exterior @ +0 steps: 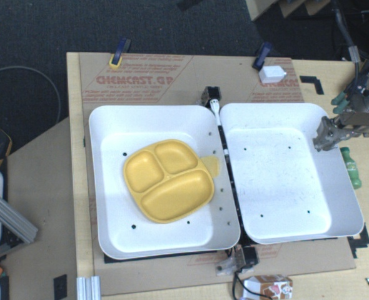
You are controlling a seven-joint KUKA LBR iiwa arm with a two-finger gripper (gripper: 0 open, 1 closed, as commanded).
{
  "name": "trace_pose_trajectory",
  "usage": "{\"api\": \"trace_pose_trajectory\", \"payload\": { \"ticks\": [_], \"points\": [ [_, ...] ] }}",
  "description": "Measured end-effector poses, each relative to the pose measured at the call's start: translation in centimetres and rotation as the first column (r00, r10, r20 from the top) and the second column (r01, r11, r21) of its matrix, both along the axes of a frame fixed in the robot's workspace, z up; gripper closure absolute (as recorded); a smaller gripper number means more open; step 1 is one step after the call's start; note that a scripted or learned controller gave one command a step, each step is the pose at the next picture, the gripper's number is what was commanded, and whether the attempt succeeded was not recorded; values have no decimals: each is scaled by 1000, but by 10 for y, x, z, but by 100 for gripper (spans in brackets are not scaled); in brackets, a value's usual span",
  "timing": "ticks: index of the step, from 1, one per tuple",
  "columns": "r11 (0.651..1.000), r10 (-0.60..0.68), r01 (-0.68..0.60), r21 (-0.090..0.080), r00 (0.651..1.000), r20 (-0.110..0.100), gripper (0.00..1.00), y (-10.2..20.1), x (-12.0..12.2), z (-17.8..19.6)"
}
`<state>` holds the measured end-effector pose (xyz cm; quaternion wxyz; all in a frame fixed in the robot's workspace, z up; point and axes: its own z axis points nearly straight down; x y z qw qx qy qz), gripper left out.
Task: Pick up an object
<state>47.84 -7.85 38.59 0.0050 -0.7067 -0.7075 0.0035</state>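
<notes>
Camera view from above the bench, so we're looking down at a slant on both bins. Our gripper [327, 137] sits at the far right, right over the right-hand rim of the right bin [278, 120], with the grey arm coming in from the right edge and only its wrist end in frame. Honestly we can't tell how the gripper is set, it's just a dark grey lump from this angle, and we see nothing in it.

The thing we'd go for is the yellow divided plate [168, 180], three compartments, lying flat in the left bin [103, 136], roughly in its middle and turned a bit. That puts it well apart from the gripper, a whole bin away to the left.

Just beside the gripper, a green bottle-like object [351, 166] lies along the right bin's outer right rim; we can't say for sure whether it's on the rim or just outside it.

Further out, the bins rest on a brown cardboard sheet [172, 74] with red lettering, and a small white block [272, 74] sits near its top edge.
</notes>
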Motion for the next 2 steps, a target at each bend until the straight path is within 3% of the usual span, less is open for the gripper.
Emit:
{"api": "trace_pose_trajectory", "payload": {
  "ticks": [1, 2],
  "points": [
    [1000, -3, 3, -2, 1000, 9, 100, -14, 1, -9],
    [1000, 12, -12, 1, 1000, 8, 100, 98, 1, -19]
  ]
}}
